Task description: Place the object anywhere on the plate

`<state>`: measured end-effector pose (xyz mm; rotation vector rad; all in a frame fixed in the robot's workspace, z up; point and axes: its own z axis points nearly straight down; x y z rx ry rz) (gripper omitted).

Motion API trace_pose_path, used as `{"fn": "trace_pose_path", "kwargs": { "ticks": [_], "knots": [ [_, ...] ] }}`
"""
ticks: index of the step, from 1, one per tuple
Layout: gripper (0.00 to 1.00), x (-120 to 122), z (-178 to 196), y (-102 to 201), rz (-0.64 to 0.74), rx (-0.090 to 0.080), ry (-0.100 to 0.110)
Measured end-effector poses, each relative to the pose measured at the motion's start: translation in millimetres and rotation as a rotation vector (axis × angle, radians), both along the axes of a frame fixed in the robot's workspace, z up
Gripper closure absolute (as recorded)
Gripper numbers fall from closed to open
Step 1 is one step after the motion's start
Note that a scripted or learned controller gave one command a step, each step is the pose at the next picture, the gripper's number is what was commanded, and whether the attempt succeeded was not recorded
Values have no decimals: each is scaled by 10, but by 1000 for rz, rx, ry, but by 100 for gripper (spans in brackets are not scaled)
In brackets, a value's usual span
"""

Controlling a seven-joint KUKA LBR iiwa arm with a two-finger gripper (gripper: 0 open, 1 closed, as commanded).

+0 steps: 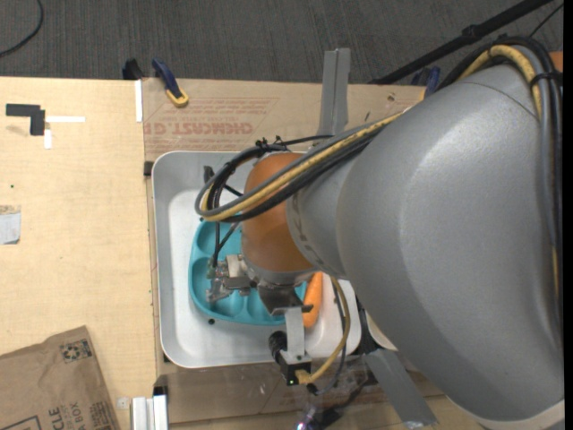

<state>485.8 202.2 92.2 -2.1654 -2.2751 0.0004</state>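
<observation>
A teal plate (204, 267) lies in the left white bin (170, 240), mostly hidden under the arm. An orange carrot-like object (312, 297) lies at the plate's right edge, partly covered by the wrist. The gripper (235, 280) hangs low over the plate's middle, below the orange wrist band (273, 213). Metal gripper parts show at the plate, and the arm covers what sits between them.
The big grey arm (448, 231) fills the right side and hides the right bin. Cables (233, 195) loop around the wrist. A cardboard sheet (72, 204) lies left of the bin, with a cardboard box (54, 383) at bottom left.
</observation>
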Motion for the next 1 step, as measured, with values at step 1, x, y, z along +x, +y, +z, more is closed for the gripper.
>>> {"fn": "trace_pose_path", "kwargs": {
  "ticks": [1],
  "knots": [
    [0,155,1,-89,-143,0,1]
  ]
}}
